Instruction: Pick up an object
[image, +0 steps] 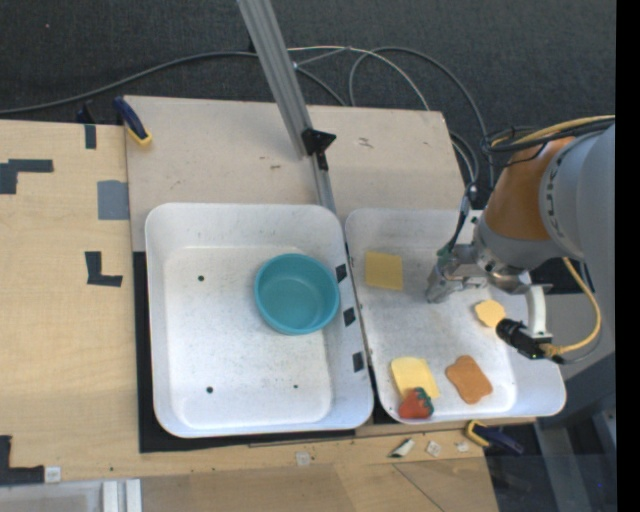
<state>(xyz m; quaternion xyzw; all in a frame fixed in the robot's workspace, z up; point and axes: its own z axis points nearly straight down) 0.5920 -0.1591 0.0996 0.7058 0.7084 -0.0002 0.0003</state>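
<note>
- Writing or labels: none can be read on any object, on either bin or on the bench.
- Left bin (175, 300): a teal bowl (296, 292) is seen sitting upright in it, toward its right side, mouth up, with nothing visible inside.
- Right bin (400, 325): five small items are spread across it.
- A pale yellow square block (383, 270) is found lying flat near the bin's upper left corner.
- A small yellow piece (489, 313) is seen at the right side, just beside the arm's black fitting.
- A yellow wedge (413, 376) is laid near the lower edge, and a red strawberry-like piece (416, 404) is touching its lower end.
- An orange-brown slab (468, 379) is set just right of the wedge, apart from it.
- The arm (545, 205) is seen reaching in from the right, orange band above the wrist.
- The gripper (440, 288) is lowered to the right bin's floor, between the square block and the small yellow piece, touching neither.
- How far its fingers are parted cannot be told from this angle, and nothing is seen between them.
- On the bench, a grey metal pole (290, 90) is seen running down toward the gap between the bins.
- A blue and yellow clamp (133, 121) is fixed at the board's upper left corner.
</note>
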